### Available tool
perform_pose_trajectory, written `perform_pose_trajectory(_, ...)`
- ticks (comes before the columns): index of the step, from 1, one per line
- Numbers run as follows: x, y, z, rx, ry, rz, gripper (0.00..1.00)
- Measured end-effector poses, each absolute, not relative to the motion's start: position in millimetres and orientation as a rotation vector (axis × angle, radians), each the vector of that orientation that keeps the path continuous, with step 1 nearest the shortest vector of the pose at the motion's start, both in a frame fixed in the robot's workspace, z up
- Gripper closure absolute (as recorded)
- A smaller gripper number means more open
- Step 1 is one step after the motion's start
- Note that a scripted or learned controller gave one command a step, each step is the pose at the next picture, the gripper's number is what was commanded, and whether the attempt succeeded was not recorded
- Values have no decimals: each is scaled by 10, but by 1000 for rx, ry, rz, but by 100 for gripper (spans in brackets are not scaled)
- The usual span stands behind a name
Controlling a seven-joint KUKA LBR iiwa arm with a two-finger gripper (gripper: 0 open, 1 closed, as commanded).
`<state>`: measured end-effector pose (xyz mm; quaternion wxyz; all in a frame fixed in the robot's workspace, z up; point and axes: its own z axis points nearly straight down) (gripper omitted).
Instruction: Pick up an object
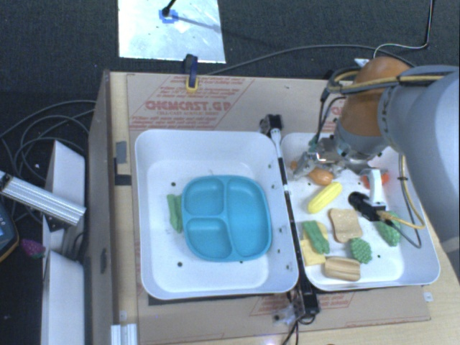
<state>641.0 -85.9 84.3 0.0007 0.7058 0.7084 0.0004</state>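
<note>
While my arm (424,113) reaches in from the right over the right bin (424,264), my gripper (323,161) hangs low at that bin's far left corner, the orange band (374,95) just above it. Whether my fingers are released or clenched I cannot tell; they are too small and blurred against the bin floor. Right under them lies a small orange piece (321,177), touching or nearly so. Just nearer the camera sits a yellow banana (324,196), then a toast slice (346,224), a green pickle (315,236), a broccoli (360,250) and a bread roll (341,268) along the near wall. Beyond the divider, the left bin (154,264) holds a blue plate (226,218) with a green bean (175,213) at its left edge. Both bins rest on the bench (208,99).
</note>
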Motion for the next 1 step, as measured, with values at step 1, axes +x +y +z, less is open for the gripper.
perform_pose_trajectory(1,6420,-860,956,2213,2225,3,100)
